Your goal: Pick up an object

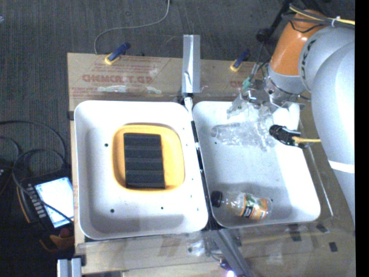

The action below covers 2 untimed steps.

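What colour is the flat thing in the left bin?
Yellow-orange rim with a black ribbed centre, clearest in the camera view.

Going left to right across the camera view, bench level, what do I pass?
Tablet-like device on the floor → left bin holding the yellow tray with black insert → right bin → plastic bottle → arm.

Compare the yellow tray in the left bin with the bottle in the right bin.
The yellow tray is broad, flat and opaque, with a dark ribbed centre; the bottle is small, slim and clear, with a dark cap and an orange label. The tray sits mid-bin in the left bin; the bottle lies on its side by the near wall of the right bin. Both rest apart from the pincer.
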Available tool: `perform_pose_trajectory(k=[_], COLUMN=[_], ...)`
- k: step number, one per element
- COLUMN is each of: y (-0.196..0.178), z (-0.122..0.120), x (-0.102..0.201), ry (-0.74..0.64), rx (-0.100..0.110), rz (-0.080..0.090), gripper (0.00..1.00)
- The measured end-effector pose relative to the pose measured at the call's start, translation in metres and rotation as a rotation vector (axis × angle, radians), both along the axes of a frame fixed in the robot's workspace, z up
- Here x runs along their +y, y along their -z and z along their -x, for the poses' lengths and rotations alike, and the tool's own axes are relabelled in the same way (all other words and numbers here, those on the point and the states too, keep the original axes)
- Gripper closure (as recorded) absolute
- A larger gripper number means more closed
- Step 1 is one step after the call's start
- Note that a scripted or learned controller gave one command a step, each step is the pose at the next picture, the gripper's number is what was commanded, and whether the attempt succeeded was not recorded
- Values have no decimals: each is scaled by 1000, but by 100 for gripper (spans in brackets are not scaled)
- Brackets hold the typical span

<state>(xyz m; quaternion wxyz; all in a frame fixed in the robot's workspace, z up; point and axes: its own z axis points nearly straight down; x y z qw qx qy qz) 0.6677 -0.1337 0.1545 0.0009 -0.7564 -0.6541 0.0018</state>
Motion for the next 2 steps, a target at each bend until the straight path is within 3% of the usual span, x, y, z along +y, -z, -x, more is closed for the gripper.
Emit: perform_pose_trajectory(k=[1,2], y=[42,-29], z=[34,-1], x=[19,52], ry=[138,-12], rx=[-42,-3], rz=[2,1], gripper=[100,100])
